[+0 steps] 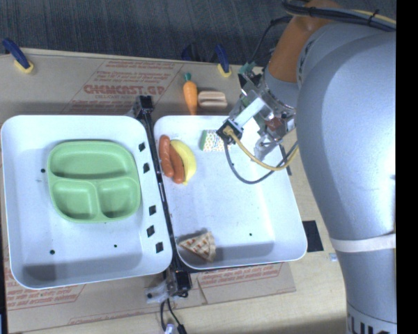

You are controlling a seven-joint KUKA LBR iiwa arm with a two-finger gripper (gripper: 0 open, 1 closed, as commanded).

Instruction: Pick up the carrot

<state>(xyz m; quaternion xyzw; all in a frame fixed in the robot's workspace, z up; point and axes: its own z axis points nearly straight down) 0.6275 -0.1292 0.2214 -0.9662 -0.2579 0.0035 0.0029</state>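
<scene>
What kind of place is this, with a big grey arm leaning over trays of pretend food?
Probably a robotics lab test bench. The arm's gripper reaches over two white bins set on clamped cardboard. Toy food such as a carrot and a green divided plate look like practice objects.

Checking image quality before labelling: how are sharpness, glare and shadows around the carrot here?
Camera view: the carrot reads soft but recognisable, no glare on it; the right bin shows a grey shadow along its near wall; the end effector looks slightly blurred.
</scene>
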